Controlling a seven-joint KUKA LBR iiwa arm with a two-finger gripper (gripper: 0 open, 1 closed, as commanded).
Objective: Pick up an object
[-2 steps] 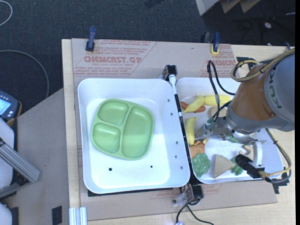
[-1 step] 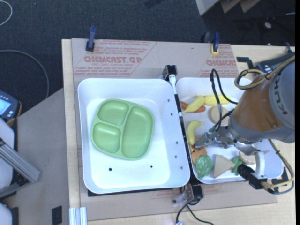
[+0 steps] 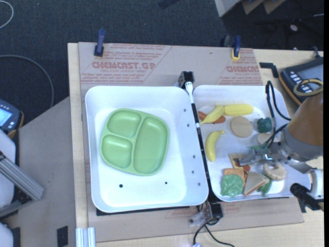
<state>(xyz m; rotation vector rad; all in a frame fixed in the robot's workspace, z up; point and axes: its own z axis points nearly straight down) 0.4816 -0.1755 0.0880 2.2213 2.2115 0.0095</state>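
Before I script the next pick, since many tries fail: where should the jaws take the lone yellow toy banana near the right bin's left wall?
Probably across the middle of the lone yellow toy banana, coming straight down. It lies nearly along the right white bin's divider wall with bare floor on both long sides, so jaws closing left-right would span its narrow width.

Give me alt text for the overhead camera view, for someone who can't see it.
A grey and orange robot arm reaches from the right into the right white bin, its gripper low among toy foods including a corn cob and two bananas. The left white bin holds a green divided plate.
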